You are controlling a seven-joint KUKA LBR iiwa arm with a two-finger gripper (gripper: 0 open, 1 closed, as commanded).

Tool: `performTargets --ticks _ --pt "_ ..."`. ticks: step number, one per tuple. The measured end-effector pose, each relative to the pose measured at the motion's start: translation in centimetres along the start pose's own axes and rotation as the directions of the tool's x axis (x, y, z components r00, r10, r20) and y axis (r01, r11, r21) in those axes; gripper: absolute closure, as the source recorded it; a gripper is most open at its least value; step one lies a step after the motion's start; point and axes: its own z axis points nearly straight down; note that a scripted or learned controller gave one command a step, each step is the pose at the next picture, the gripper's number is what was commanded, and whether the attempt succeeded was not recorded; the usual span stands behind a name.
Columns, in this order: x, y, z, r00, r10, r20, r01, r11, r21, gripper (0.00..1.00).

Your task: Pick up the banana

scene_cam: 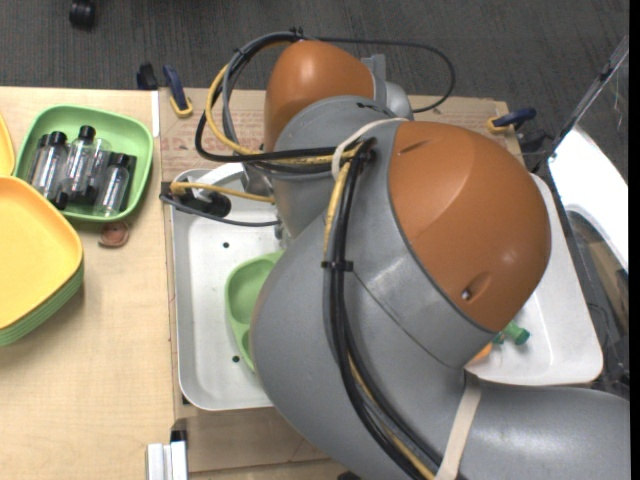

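My grey arm [400,298], with its orange caps, hangs over the middle of the bench and covers most of both white bins. Of the left bin [200,308] I see the left wall and a strip of floor. A pale green dish-like thing [248,290] lies there, half under the arm. Of the right bin [565,353] only the near right corner shows, and a small green and orange item [512,336] pokes out at the arm's edge.
A green tray [88,164] with several dark-capped bottles stands on the wooden bench at the left, and stacked yellow plates [30,258] sit below it. Yellow and black cables [225,138] loop over the left bin's far corner, ending in a black fitting [203,202].
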Motion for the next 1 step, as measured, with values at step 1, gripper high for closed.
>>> performTargets --ticks 1 --pt "0.27 2.97 -0.1 0.999 0.034 -0.001 -0.034 0.999 0.001 1.0"
